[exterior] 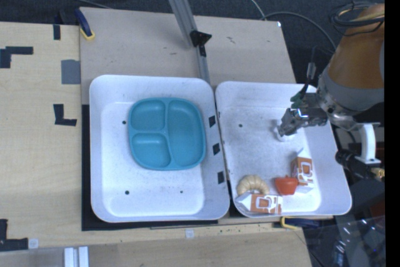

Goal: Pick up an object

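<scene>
A tan croissant (pixel 252 184) lies near the front wall of the right bin (pixel 250 103). A small red thing (pixel 286 185) sits just beside it. Two white and orange packets lie near too, one (pixel 302 171) behind, one (pixel 265 203) in front.

The arm (pixel 356 65) is a chunky rounded thing, mostly grey, with a big orange band wrapping the section just above the wrist. Below that sits a lighter grey collar, kinda metallic looking. The gripper (pixel 286 128) at the end is small, dark grey and silvery, with some shiny bits and a tiny green spot near its base. A white bracket-like piece (pixel 369 146) hangs off the wrist's lower side next to black hardware. A dark cable (pixel 350 9) loops over the top of the orange part.
</scene>
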